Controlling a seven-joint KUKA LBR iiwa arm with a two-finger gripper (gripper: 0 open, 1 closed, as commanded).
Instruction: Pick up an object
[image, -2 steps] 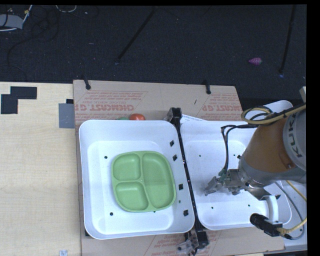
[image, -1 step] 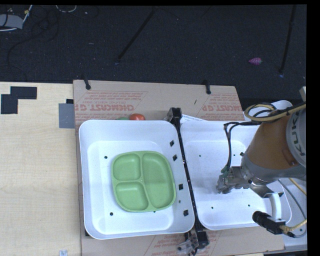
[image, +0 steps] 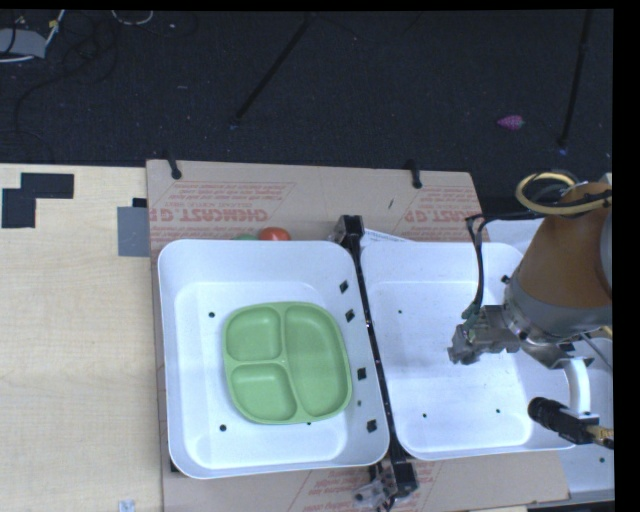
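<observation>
Nowhere near finished: end effector (image: 468, 345) low over the floor of the right bin (image: 440, 435), right of centre, state impossible to tell, nothing seen held; green divided plate (image: 287, 360), likeliest object, flat in the left bin (image: 190, 300), lower centre-left, well apart, ungrasped; reach, grasp, lift all remaining

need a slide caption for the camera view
KUKA arm's pincer low over the right bin; a green divided plate lies in the left bin.
</observation>
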